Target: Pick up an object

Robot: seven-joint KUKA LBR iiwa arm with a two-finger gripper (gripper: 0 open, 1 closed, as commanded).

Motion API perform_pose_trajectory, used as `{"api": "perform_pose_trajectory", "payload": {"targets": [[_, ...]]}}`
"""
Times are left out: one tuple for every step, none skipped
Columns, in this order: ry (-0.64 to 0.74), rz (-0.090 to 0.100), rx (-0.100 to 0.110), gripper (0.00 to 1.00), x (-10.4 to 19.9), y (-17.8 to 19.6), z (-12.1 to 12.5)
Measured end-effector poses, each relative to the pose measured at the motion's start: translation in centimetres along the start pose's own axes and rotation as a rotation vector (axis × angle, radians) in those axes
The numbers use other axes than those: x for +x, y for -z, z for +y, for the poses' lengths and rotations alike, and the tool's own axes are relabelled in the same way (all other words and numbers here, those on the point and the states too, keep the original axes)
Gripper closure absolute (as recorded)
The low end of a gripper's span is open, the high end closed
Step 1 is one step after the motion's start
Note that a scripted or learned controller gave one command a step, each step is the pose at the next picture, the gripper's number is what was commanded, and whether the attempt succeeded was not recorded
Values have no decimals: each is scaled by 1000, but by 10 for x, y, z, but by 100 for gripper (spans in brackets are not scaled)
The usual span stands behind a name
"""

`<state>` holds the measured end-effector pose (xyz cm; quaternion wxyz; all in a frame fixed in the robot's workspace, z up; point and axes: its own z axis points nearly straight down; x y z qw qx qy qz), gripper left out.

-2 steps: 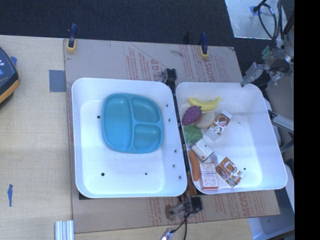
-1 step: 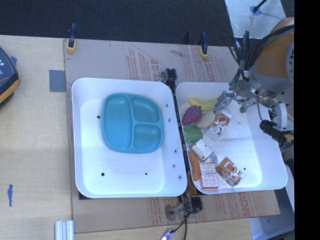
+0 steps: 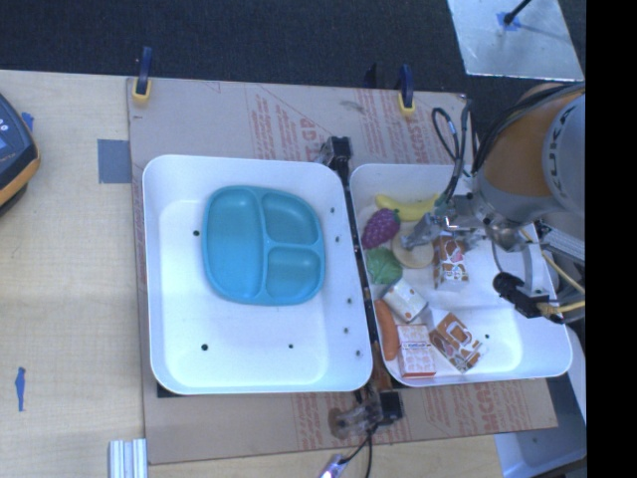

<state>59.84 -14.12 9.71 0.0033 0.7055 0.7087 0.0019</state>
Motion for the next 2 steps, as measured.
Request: {"api": "perform_pose_trajectory", "payload": {"targets": [[2, -2, 2, 100, -1, 10, 0], [1, 3, 10, 100, 78, 95, -8]]}}
